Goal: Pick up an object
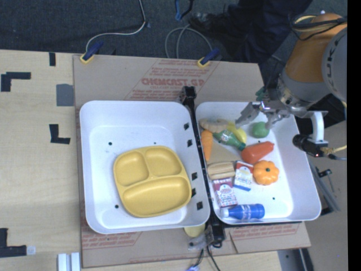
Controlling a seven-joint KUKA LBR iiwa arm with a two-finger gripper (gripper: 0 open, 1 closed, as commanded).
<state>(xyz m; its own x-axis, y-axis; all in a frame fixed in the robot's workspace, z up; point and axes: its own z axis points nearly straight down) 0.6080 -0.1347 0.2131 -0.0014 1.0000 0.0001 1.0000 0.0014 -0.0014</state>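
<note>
The gripper point(261, 113) hung low over the far end of the right bin point(302, 199), its 2 fingers spread apart with nothing between them. One finger point(248, 114) pointed toward the middle divider and the other sat just above a small green ball-shaped fruit point(259, 130), which lay directly beneath the gripper; whether they touched could not be told.

Taking that green fruit as the landmark: just beside it toward the divider lay a yellow and green toy point(232, 136), perhaps a corn cob, with a pale beige piece point(212, 124) beyond that and an orange carrot point(207, 144) lying along the divider. On the near side of the green fruit rested a red pepper point(258, 150), and further toward the viewer a small orange pumpkin point(266, 173). Near the pumpkin sat a small red and white carton point(243, 177), a tan bread-like block point(220, 170) and a red printed packet point(225, 196). Farthest from the green fruit, at the bin's near edge, lay a blue bottle point(243, 212) on its side.

Well apart from the green fruit, across the divider, the left bin point(96, 117) held a yellow plate point(152, 180) with 3 compartments. Both bins sat on a cardboard sheet point(141, 75) on the wooden worktop point(34, 168).
</note>
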